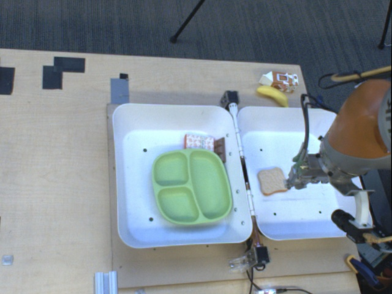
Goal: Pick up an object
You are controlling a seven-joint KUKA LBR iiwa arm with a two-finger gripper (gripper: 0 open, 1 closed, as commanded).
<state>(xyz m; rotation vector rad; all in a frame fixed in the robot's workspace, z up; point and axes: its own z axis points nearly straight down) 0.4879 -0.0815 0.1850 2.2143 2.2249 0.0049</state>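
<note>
Dark grey carpet runs across the top of my feed, with a thin black stand leg (195, 10) crossing it, and below that lies the pale wooden bench (55, 182). Two shallow white bins sit side by side on it. I take the left bin (131, 164) as my landmark. Inside it rests a green divided plate (192, 187) with three compartments, filling most of the floor. Just behind the plate, toward the bin's far wall, I see a small red-and-white patterned packet (198, 141) with a dark brown piece touching its right end.

Right of the left bin, touching it along a shared black hinge strip, is the right bin (275, 139). On its floor, near the edge shared with the left bin, lies a slice of toast (272, 181), flat and slightly tilted. The claw (299, 179) is down just at the toast's right edge, seemingly touching it; I cannot tell from here whether it is spread or pressed together, and I see nothing pinched in it. The grey arm with its orange band (361, 121) comes in from farther right.

Beyond the far right corner of the left bin, on the bare bench, a banana (272, 94) lies beside a small white-and-orange carton (280, 78). Black tape patches (61, 71) mark the bench far to the left bin's upper left.
</note>
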